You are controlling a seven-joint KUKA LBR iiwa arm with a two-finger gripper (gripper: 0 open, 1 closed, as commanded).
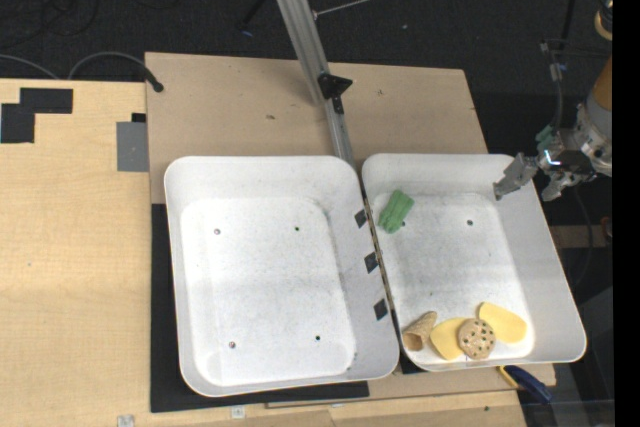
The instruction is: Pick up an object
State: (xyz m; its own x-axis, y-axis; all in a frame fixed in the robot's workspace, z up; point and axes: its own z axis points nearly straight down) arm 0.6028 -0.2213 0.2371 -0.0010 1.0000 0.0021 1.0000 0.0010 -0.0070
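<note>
1. The desk [80, 215] shows pale wood at the far left, with a few dark patches and a grey square near its upper part.
2. The left bin [180, 215] sits next, a shallow white tray with nothing lying on its speckled floor.
3. A slanted metal rail [300, 25] runs down from the top toward the seam where the two bins meet.
4. The right bin [560, 295] holds every candidate for the pick. A green block [396, 211] lies near its upper left, just beside the divider and well apart from the rest.
5. Along the near edge of that bin sits a cluster: a tan cone-like piece [420, 326], a yellow disc [447, 337], a round brown piece with holes [478, 339] and a yellow piece [503, 322], touching or nearly so.
6. The gripper [520, 173] hangs at the right bin's upper right rim, carrying nothing (whether its fingers stand wide or narrow I cannot tell at this size).
7. My reading: this is the approach step, nothing yet grasped. The next move calls for choosing a target, the lone green block looking easiest, centring above it, then descending.
</note>
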